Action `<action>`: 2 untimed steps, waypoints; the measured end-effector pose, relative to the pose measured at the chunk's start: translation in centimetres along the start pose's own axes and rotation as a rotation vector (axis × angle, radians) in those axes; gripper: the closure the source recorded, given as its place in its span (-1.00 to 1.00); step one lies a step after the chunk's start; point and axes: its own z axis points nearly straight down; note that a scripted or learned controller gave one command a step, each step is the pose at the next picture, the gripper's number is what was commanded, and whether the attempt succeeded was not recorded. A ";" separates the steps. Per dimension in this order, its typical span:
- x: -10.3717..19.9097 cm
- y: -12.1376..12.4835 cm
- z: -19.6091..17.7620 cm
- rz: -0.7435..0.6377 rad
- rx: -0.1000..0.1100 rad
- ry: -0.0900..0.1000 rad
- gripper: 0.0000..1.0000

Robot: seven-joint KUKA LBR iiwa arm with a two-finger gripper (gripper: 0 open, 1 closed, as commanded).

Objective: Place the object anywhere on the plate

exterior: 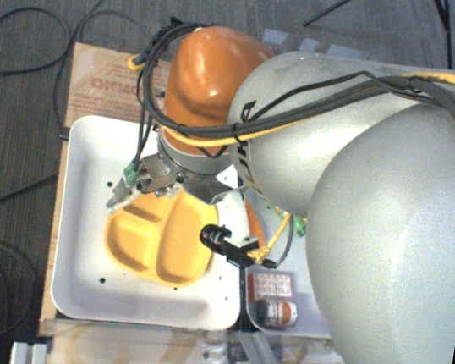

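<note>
Gripper [127, 191]: low over the plate's upper-left edge, finger state impossible to tell.
Plate [162, 244]: yellow, divided, lying in the left bin [75, 281].
Can [279, 314]: red, right bin, well apart from plate.

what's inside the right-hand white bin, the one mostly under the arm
In the right shallow white bin, a red-and-white can lies near the front, with a red-and-white packet just behind it. The grey robot arm covers the remainder.

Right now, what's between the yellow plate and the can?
Camera view: wall of the left bin, then rim of the right bin; a black cable fitting overhangs the yellow plate.
</note>
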 end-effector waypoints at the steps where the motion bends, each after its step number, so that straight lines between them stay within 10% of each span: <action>1: 0.0 0.0 -0.7 -0.001 0.004 -0.001 1.00; 2: 0.0 0.0 -0.7 -0.001 0.004 -0.002 -1.00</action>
